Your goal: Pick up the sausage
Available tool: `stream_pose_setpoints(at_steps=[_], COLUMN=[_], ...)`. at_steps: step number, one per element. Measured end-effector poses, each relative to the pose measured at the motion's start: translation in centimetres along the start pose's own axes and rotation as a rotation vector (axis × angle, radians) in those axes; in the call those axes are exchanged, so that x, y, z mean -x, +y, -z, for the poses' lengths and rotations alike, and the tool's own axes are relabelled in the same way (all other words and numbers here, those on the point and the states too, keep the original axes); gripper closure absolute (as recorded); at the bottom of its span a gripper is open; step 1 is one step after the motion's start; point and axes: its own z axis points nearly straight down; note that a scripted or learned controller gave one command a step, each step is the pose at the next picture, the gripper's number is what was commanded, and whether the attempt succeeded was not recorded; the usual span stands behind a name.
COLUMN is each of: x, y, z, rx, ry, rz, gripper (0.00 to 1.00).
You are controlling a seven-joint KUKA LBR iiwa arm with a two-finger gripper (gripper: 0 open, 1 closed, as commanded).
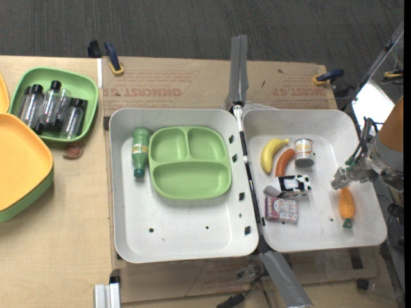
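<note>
The sausage (284,162) lay in the right bin (321,236), touching the banana (272,154), beside the can (304,153). The gripper (345,178) hovered above the carrot (347,205); you could not tell its finger state. You needed to shift left, aligning across the sausage, clear of the banana.

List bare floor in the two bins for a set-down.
Left bin: the wide front strip below the green tray. Right bin: the front strip below the carton. Crowded: banana, sausage, can cluster.

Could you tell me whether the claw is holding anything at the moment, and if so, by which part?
Nothing is held: the claw hangs just above the carrot, while the sausage lies untouched beside the banana.
</note>
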Motion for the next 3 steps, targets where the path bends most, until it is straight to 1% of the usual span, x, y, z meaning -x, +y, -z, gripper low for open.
stream_pose_setpoints(at_steps=[1,2,3], x=[-7.4,-7.3,-5.5], y=[-0.7,-0.7,8.5], z=[9.3,10.2,8.9], rx=[0.000,0.000,-0.003], ry=[-0.001,-0.002,-0.001], rz=[0.035,0.032,-0.020], gripper=[1.00,1.00,1.00])
